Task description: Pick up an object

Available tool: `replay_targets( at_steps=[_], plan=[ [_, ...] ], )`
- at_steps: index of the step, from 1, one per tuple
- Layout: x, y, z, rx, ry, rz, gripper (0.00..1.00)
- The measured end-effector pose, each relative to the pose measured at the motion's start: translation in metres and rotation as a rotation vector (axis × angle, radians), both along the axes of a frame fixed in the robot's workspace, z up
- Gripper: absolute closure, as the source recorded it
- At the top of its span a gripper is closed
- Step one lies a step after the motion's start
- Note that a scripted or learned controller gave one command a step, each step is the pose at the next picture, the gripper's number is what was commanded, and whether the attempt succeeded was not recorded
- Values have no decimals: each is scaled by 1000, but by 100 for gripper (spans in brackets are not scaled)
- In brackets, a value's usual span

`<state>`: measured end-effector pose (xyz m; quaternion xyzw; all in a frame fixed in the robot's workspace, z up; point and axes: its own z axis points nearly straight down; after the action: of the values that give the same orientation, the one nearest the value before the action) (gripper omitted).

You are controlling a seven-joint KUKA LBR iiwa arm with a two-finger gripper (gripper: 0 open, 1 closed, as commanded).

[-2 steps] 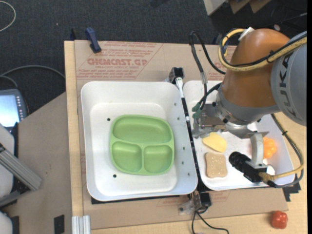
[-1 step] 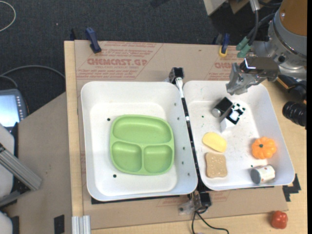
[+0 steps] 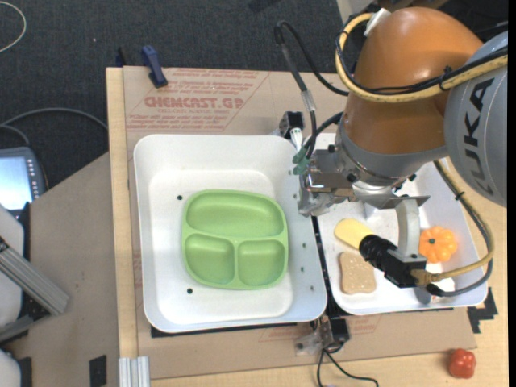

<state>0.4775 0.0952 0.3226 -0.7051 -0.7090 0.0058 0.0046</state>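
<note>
Jaws: hidden under the wrist of the arm (image 3: 403, 79); I cannot tell whether they are apart or together, and nothing shows held in them.
Landmark: green plate (image 3: 235, 239), a three-part dish lying flat in the left bin (image 3: 153, 216).
Wrist position: just right of the green plate's upper right corner, over the near wall of the right bin (image 3: 379, 303).
Step in hand: by my reading the approach, with no grasp made yet.
Nearest candidate: yellow piece (image 3: 351, 233), right of the green plate across the shared bin walls, close under the wrist.
Other candidates: toast slice (image 3: 357, 273), right of the green plate's lower corner and just below the yellow piece; orange pumpkin toy (image 3: 438, 243), far right of the green plate, near the outer wall.
Next move: likely a short shift away from the green plate to centre over the yellow piece, then a straight descent.
Edges: the shared walls right of the green plate stand close to the yellow piece, so the jaws on that side have little room.
Open room: bare white floor all round the green plate; the bin to its right is crowded by comparison.
Outside the bins: on the counter (image 3: 201, 95), a blue clamp (image 3: 153, 65) above and left of the green plate; a red thing (image 3: 461, 363) far to its lower right.
</note>
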Motion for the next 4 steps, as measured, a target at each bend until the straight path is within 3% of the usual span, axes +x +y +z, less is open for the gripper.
replay_targets(
  at_steps=[1, 4],
  plan=[
    [2, -3, 18, 2, -16, -4, 100],
    [3, -2, 49, 1, -20, -2, 100]
  ],
)
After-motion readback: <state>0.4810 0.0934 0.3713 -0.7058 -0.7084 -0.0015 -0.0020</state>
